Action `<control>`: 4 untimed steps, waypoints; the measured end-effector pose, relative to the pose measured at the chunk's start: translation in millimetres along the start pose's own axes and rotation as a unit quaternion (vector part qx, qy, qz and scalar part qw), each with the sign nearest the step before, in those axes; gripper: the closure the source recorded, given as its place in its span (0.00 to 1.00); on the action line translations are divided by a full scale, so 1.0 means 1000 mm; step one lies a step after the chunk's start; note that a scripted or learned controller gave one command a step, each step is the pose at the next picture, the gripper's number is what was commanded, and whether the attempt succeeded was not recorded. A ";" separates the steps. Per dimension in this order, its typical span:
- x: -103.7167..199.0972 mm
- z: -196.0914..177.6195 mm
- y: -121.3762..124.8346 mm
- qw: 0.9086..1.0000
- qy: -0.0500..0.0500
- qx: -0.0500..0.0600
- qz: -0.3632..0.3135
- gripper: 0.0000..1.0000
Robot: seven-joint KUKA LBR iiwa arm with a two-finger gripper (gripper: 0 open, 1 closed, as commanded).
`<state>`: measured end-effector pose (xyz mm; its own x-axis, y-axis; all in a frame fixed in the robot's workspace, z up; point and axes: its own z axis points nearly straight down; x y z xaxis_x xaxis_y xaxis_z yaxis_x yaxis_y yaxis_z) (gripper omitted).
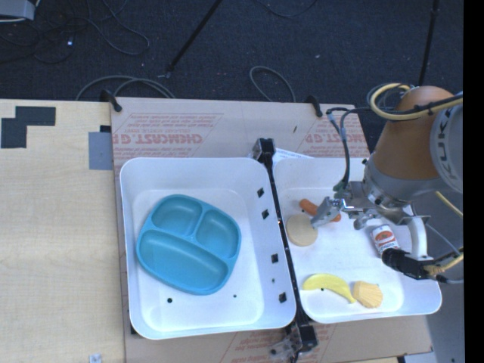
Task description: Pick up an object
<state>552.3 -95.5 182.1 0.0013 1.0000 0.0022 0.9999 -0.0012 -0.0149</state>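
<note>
My gripper [327, 212] hangs low over the right bin [325, 174], near its left-middle part. Its tip sits just right of an orange carrot-like piece [308, 204] and just above a tan round disc [302, 231]. Whether anything is between its fingers is not visible. A yellow banana [328, 285] lies near the bin's front, with a pale yellow ridged piece [368, 295] beside it. A small white bottle with a red label [384, 239] lies under the arm's wrist at the right.
The left bin [151, 180] holds a blue divided plate [188, 242]. A black divider [275, 233] runs between the two bins. Cardboard lies under the bins, and cables trail across the dark floor behind.
</note>
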 end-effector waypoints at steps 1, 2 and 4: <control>0.000 -0.005 0.002 1.000 0.000 -0.005 -0.001 0.00; -0.006 0.041 0.003 1.000 0.000 -0.003 0.000 0.00; -0.005 0.078 0.007 1.000 0.001 -0.009 0.001 1.00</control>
<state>557.7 -100.4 104.5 0.0036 1.0000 0.0049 1.0000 -0.0036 0.0025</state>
